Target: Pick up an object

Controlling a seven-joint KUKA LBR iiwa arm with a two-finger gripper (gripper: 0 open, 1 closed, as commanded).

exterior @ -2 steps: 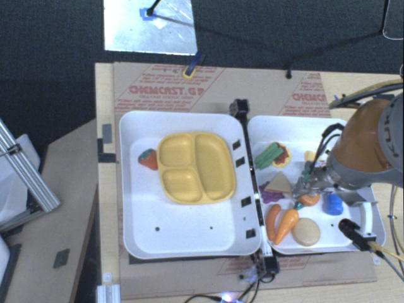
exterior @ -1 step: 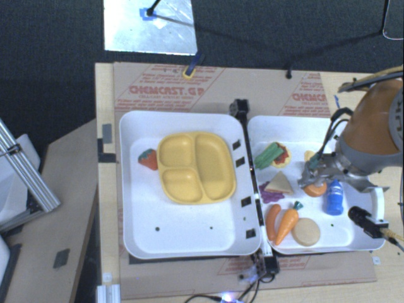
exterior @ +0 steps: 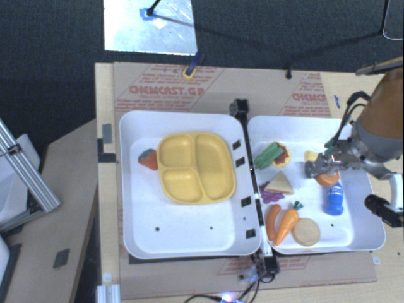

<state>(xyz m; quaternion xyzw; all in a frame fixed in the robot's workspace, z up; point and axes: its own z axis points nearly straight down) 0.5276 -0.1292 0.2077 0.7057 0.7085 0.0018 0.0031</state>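
Note:
The right bin [exterior: 360, 232] holds several toy foods: a green-and-red piece [exterior: 273, 154], a sandwich wedge [exterior: 279, 184], two carrots [exterior: 282, 223], a round tan cookie [exterior: 307, 231], a blue bottle [exterior: 334, 200], a yellow piece [exterior: 311, 156] and an orange piece [exterior: 328, 180]. My gripper [exterior: 317, 167] hangs low over the right side of this bin, right above the orange piece and next to the yellow one. From this angle the fingertips blend with those pieces.
In the left bin [exterior: 136, 232] sit a yellow divided plate [exterior: 192, 168] and a toy strawberry [exterior: 148, 159]. A black divider [exterior: 248, 175] with clips joins the bins. The grey arm [exterior: 385, 128] enters from the right. A metal sheet [exterior: 148, 19] lies beyond the bench.

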